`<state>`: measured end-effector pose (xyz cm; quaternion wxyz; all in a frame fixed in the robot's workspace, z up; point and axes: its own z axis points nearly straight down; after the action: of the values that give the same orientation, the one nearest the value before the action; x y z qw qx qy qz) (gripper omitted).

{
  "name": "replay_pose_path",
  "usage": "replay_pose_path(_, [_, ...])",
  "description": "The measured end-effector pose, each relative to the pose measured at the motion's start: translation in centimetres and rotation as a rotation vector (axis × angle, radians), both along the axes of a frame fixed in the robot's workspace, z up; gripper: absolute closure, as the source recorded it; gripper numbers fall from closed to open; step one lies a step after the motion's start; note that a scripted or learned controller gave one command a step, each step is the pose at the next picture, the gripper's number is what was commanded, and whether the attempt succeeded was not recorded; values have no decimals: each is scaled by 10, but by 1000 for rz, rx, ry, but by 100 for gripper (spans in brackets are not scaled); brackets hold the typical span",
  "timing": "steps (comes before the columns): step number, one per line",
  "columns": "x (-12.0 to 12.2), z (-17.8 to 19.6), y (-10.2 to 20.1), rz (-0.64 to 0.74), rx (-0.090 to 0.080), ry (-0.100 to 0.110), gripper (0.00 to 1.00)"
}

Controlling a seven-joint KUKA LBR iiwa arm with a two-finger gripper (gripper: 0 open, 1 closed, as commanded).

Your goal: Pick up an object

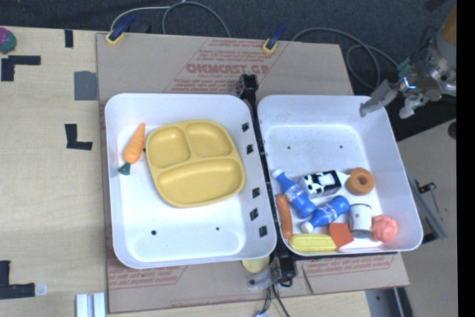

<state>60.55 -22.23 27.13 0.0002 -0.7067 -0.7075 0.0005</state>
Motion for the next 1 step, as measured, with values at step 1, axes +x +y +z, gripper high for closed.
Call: replay_pose_path(1, [-35, -193, 20, 0, -3, -2, 0])
